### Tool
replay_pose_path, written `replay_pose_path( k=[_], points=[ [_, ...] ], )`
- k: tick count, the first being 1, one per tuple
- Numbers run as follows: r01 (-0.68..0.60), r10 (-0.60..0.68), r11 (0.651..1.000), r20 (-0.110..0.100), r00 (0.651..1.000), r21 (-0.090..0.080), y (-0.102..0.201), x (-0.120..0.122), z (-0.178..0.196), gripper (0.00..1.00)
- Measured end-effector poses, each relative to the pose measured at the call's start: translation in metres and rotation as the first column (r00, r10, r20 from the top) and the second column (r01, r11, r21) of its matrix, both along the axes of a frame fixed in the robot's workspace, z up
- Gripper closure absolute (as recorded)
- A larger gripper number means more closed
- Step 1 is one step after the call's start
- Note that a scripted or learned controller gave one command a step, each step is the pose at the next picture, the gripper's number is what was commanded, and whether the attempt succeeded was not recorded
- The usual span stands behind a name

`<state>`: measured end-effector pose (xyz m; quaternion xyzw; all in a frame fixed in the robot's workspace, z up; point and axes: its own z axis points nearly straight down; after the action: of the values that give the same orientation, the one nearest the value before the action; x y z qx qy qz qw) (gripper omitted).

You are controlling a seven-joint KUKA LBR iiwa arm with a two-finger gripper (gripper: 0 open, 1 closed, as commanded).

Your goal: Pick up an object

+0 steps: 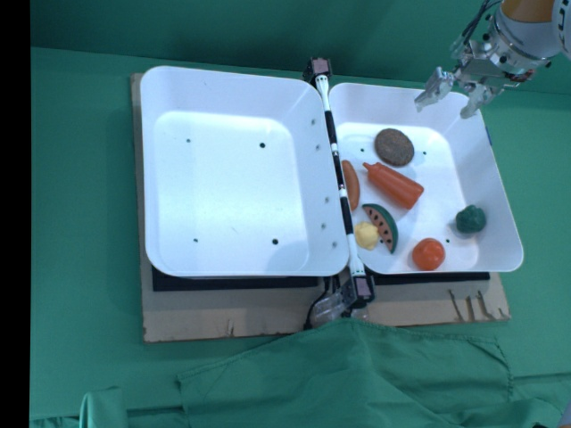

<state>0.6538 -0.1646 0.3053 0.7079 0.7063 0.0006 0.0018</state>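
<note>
**Trainee:** Progress so far, as you'd read it?

**Supervisor:** Nothing is picked yet. You can see the gripper (453,96) up at the far right corner of the right bin (504,239), above its rim, fingers spread apart with nothing between them. Every object lies on the bin floor. So the whole job is left for you: choose a target, come down over it, close, lift.

**Trainee:** Which target would you take?

**Supervisor:** Your call, but I'd judge the orange bottle (393,185) the fairest candidate. It lies on its side near the middle of the right bin, just below the brown disc (393,147) and right of the sausage (351,184), apart from both.

**Trainee:** How does it point?

**Supervisor:** Its long axis runs diagonally, from upper left to lower right in the camera view. The narrow neck points up-left, toward the divider between the bins; the wide base sits lower right. You'd want the fingers closing across that axis, not along it.

**Trainee:** And the rest?

**Supervisor:** The watermelon slice (382,226) and yellow piece (367,235) sit close together by the divider; the tomato (428,253) and green broccoli (470,219) lie toward the near right. The left bin (161,239) holds nothing you need.
</note>
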Motion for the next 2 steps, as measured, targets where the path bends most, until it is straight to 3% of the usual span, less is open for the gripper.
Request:
replay_pose_path(
  k=[1,2],
  points=[
    [-0.001,0.002,1.000,-0.009,1.000,0.002,0.035,-0.017,-0.092,0.00],
    [0.000,0.000,1.000,0.010,1.000,-0.006,0.056,-0.033,-0.121,0.00]
  ],
)
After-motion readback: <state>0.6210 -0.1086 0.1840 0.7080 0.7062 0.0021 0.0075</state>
